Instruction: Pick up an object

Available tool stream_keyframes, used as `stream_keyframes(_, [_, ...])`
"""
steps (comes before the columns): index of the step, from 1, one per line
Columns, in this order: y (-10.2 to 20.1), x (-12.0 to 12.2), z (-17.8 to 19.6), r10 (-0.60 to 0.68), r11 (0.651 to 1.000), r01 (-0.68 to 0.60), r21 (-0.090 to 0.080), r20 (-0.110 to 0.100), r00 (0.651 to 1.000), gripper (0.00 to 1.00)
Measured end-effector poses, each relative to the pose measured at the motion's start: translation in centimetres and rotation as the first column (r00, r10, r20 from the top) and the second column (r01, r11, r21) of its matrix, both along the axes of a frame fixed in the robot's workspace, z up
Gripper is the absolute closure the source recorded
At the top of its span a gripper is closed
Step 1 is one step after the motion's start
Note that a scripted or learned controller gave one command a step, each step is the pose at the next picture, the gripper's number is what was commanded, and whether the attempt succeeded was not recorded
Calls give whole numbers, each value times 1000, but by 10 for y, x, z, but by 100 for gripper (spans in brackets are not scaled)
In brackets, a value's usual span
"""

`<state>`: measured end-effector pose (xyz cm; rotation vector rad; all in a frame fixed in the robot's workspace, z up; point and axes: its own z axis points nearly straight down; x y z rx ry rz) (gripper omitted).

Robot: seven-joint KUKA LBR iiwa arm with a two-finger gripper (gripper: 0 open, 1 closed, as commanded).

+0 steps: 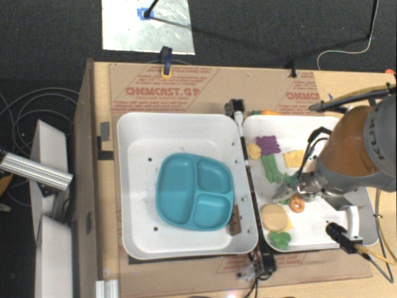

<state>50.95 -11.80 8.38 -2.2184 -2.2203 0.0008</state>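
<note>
The right bin (322, 225) holds several toy foods: a purple grape bunch (268, 144), a green vegetable (271, 168), a yellow piece (254, 149), a yellow wedge (294, 159), an orange ring (297, 205), a tan round piece (273, 216) and a green lump (280, 239). My gripper (293, 188) is low in this bin, between the green vegetable and the orange ring, just above the ring. Whether anything is in its grasp is hidden by the arm (353, 154).
The left bin (139, 135) bears a blue divided plate (193, 191). A small brown piece (235, 220) lies by that bin's right wall. An orange item (270, 112) sits at the right bin's far rim. Cardboard (186, 85) lies behind the bins.
</note>
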Motion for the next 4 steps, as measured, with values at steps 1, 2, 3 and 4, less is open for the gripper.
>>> stream_keyframes(1, [-1,3,12,0,1000,0,-2,7,1000,100])
stream_keyframes(2, [63,69,107,12,1000,-12,0,18,1000,100])
stream_keyframes(3, [58,64,101,2,1000,-2,-2,4,1000,0])
stream_keyframes(4, [32,64,-1,-3,1000,3,-1,0,1000,0])
